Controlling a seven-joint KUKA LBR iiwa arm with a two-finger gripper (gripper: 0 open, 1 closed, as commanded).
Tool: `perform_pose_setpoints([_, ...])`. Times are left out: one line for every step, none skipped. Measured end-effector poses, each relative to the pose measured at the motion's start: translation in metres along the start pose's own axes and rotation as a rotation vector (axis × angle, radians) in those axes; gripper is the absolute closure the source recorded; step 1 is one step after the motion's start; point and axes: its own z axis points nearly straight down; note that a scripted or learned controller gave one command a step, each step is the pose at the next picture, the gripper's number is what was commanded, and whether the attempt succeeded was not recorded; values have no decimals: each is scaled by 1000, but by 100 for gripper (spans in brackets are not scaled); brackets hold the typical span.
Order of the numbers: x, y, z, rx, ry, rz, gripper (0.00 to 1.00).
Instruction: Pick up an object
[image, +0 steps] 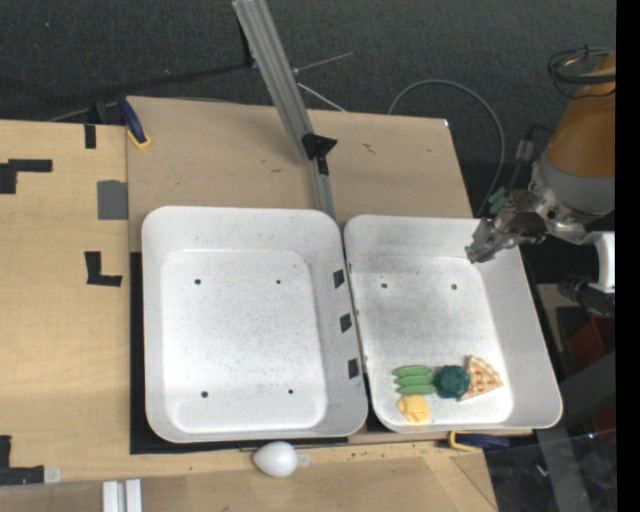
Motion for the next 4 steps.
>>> perform_pose_setpoints([43, -6, 9, 4, 1, -3, 100])
perform_pose_setpoints([102, -5, 21, 4, 2, -5, 100])
perform_pose_setpoints([163, -16, 32, 5, 2, -5, 100])
perform_pose_setpoints([220, -31, 37, 5, 1, -6, 100])
